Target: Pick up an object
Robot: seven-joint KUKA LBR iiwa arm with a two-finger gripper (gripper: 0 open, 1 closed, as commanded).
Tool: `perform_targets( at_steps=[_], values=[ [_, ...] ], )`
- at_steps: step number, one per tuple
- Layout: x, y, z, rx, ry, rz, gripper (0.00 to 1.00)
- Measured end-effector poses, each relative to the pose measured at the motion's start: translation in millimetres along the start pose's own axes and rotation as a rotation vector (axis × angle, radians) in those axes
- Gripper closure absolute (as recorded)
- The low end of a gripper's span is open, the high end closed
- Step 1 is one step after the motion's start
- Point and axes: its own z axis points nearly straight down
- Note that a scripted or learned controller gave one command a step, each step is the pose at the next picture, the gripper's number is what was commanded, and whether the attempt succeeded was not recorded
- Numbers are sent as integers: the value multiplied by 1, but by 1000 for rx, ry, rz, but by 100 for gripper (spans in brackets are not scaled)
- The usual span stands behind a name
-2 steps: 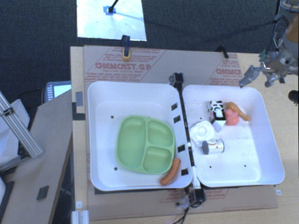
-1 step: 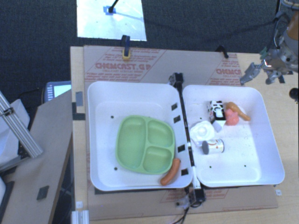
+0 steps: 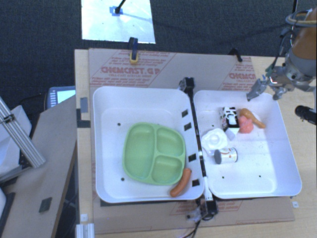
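Note:
My gripper [image 3: 266, 90] hangs open over the far right corner of the right bin [image 3: 257, 180], its two grey fingers spread and nothing between them. In that bin, below and left of the gripper, lie a black-and-white toy [image 3: 229, 117], an orange piece [image 3: 251, 117] resting on a pink block [image 3: 246, 125], a white cup-like object [image 3: 213, 139] and a small metal can [image 3: 226, 156] on its side. The left bin [image 3: 106, 133] holds a green divided plate [image 3: 153, 153] and a brown sausage [image 3: 181, 182] at the plate's lower right edge.
A black divider [image 3: 194, 133] runs between the two bins. A clear acrylic sheet [image 3: 168, 68] lies under them. A shiny square plate [image 3: 118, 14] sits on the dark floor beyond the bench. An aluminium rail [image 3: 20, 138] stands at the left.

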Motion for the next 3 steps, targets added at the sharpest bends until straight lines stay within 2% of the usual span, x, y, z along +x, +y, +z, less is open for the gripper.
perform_targets(
  at_steps=[1,2,3],
  values=[
    [-4,8,47,-2,-1,-2,0],
    [-9,4,108,0,0,1,0],
    [-9,7,92,-9,-3,-1,100]
  ],
)
